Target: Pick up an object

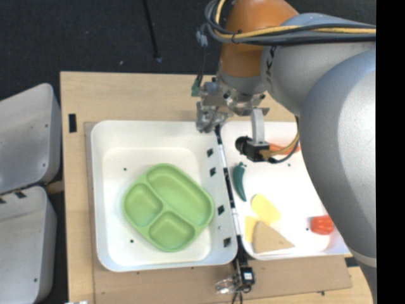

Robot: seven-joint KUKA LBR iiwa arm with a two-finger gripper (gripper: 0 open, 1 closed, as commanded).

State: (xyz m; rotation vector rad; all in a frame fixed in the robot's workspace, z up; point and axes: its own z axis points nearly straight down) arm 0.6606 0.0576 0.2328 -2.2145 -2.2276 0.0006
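My gripper [229,120] hangs below the orange band, above the far end of the rim shared by the two bins. In the right bin [288,170] lie a dark green pepper-shaped piece [239,180], a yellow lump [265,208], a small yellow block [250,227], a tan wedge [272,239] and a red piece [321,225]. The green piece is the closest to my gripper, just in front of it. A light green divided plate [168,206] rests in the left bin [114,151]. I see nothing held by the gripper.
The grey arm covers the right bin's far right side. A black part with an orange cable [259,149] hangs just under the wrist. Clips sit along the rim between the bins [224,182]. Bare wooden bench [126,94] surrounds the bins.
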